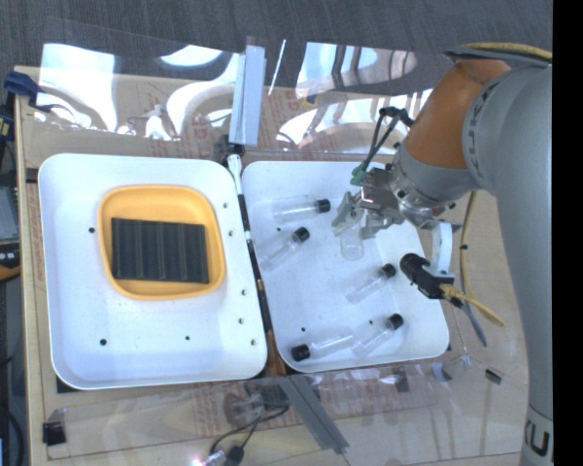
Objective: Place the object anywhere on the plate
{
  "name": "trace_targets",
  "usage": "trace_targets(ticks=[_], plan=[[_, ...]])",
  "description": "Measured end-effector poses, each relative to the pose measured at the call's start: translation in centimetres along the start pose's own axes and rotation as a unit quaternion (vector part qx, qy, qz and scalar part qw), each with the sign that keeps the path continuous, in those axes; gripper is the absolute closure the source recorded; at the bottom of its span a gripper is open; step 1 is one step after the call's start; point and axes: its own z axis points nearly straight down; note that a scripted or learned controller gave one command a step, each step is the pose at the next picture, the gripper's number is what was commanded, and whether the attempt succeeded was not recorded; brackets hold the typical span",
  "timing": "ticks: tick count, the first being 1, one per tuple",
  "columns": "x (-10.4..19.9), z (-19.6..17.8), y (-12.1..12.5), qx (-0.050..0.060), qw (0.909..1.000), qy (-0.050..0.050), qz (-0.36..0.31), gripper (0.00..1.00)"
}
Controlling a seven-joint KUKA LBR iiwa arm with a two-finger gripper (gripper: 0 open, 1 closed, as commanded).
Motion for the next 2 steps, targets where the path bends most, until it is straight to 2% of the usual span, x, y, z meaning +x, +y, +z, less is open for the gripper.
trace_targets(ticks=[1,2], plan=[[2.7,-0.9,0.0,-0.001,0.9990,-0.001,-0.045,1.00],[4.3,0.4,-0.1,0.001,0.9912,0.000,-0.132,1.00]])
